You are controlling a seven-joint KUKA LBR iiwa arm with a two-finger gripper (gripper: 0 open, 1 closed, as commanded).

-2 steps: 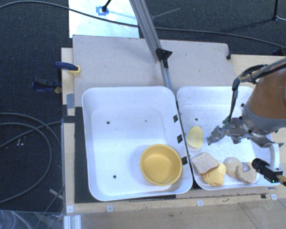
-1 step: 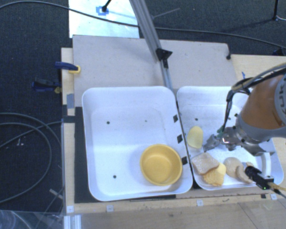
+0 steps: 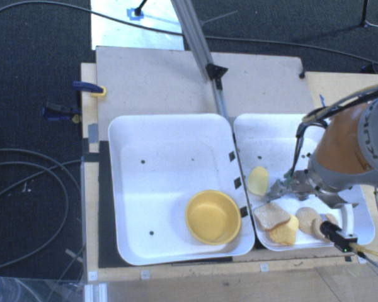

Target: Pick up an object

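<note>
The tool was low in the right bin, between a pale yellow piece and a bread slice; its opening I cannot tell.

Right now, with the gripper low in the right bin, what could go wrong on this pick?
1. The gripper sits between the pale yellow piece and the bread slice; it could close on neither.
2. The bread slice, a yellow chunk and a tan piece lie bunched together, so a grasp may nudge or drag neighbours.
3. All sit near the bin's front wall, which may block the fingers.
</note>
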